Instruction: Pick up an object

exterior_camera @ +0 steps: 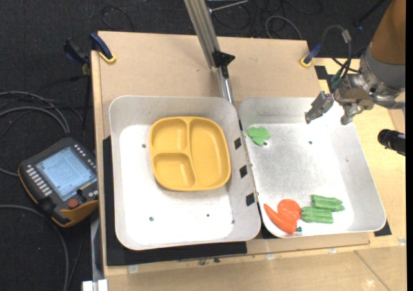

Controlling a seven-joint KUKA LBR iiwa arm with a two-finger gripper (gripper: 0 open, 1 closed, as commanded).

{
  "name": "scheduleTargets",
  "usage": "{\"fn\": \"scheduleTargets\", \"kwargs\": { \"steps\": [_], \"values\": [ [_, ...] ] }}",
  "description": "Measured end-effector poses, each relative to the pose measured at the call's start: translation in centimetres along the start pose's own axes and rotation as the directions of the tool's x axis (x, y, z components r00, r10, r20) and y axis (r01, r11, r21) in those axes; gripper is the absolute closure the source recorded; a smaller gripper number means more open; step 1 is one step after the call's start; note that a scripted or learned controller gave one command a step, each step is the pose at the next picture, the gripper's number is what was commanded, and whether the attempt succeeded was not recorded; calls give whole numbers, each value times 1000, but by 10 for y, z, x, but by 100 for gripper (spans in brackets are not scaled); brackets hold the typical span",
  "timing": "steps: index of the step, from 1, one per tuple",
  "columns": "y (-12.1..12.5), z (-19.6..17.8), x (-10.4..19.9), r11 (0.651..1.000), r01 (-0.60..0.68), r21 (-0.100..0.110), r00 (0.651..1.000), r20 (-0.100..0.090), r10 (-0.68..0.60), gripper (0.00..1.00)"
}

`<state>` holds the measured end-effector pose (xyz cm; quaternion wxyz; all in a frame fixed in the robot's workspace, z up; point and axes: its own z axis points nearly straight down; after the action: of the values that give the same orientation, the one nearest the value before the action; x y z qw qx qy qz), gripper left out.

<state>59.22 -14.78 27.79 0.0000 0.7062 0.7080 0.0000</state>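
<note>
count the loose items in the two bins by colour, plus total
Yellow: 1, the divided plate in the left bin
Green: 3, leafy piece, two bean pods
Red/orange: 2, tomato, carrot
Total: 6

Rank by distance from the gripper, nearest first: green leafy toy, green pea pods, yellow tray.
From the gripper, at the right bin's far right:
1. Green leafy toy, right bin's far-left corner.
2. Green pea pods, right bin's near edge.
3. Yellow tray, in the left bin.
</note>
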Motion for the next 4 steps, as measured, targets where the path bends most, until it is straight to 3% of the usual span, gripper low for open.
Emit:
{"fn": "scheduleTargets", "kwargs": {
  "steps": [1, 2, 4],
  "values": [
    [0, 0, 0, 1000, -1, 0, 1000, 0, 1, 0],
    [2, 43, -1, 1000, -2, 5, 1000, 0, 2, 0],
    [4, 165, -5, 1000, -3, 6, 1000, -1, 3, 0]
  ]
}}
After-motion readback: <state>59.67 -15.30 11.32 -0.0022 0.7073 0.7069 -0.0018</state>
